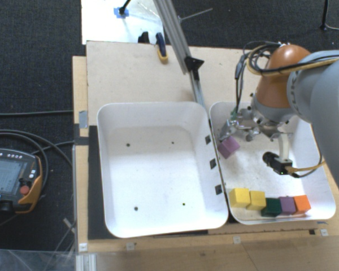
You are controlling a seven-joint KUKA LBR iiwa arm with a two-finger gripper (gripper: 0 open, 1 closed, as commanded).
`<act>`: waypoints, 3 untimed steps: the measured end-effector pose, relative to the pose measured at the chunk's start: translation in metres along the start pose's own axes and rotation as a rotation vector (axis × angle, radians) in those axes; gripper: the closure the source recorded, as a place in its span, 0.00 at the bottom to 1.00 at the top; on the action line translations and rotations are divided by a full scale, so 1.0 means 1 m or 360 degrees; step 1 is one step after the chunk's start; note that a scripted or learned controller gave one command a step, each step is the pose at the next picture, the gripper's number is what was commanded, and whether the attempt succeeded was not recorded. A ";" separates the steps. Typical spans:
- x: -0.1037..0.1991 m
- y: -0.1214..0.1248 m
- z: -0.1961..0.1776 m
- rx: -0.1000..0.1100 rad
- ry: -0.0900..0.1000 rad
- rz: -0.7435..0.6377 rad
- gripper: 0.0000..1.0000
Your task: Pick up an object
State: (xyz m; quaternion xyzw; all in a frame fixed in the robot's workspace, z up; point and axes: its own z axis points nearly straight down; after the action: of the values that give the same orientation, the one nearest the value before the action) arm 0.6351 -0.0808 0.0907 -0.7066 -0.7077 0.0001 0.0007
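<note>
A purple block (228, 147) sits tilted in the right bin (322, 176), close to that bin's left wall. My gripper (226, 134) hangs right over the block's upper edge, touching or nearly touching it. The grey arm with its orange band (281, 75) reaches in from the right above the bin's back half. Along the right bin's front wall lies a row of blocks: two yellow ones (240, 197), a dark green one (271, 208), a second purple one (286, 204) and an orange one (301, 203).
The left bin (110, 123) stands beside the right one, their walls meeting just left of the gripper. A slanted metal bar (178, 33) crosses the board behind the bins. A teach pendant (8, 179) lies on the floor at far left.
</note>
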 end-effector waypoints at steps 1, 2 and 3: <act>-0.001 0.003 -0.012 -0.0010 -0.0001 -0.0002 1.00; -0.004 -0.024 0.001 0.0001 -0.0002 0.0002 1.00; -0.003 -0.023 0.000 -0.0005 -0.0001 0.0001 0.00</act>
State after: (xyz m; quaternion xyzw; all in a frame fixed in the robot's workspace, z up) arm 0.6124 -0.0841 0.0906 -0.7067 -0.7075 -0.0007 -0.0005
